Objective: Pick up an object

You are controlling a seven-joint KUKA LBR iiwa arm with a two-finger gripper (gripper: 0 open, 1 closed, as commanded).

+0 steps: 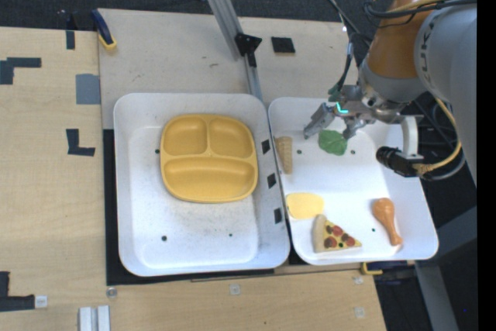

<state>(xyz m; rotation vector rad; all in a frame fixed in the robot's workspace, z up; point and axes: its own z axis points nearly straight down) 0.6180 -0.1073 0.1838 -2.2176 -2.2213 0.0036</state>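
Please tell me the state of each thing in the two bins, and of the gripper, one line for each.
Yellow plastic divided tray: flat in the left white bin, nothing on it.
Green toy lump: in the right white bin, under the two-finger gripper.
Two-finger gripper: open, straddling the lump.
Tan cone: lying down.
Yellow disc: flat.
Pizza slice: flat.
Orange drumstick: lying down.

Two white bins: one (132, 190) well left of the gripper (335, 122), one (411, 232) beneath it. One yellow divided plate (208, 157). Five toy foods near the gripper: one green piece (333, 142), cone (284, 153), yellow slice (304, 205), pizza slice (333, 236), drumstick (387, 218).
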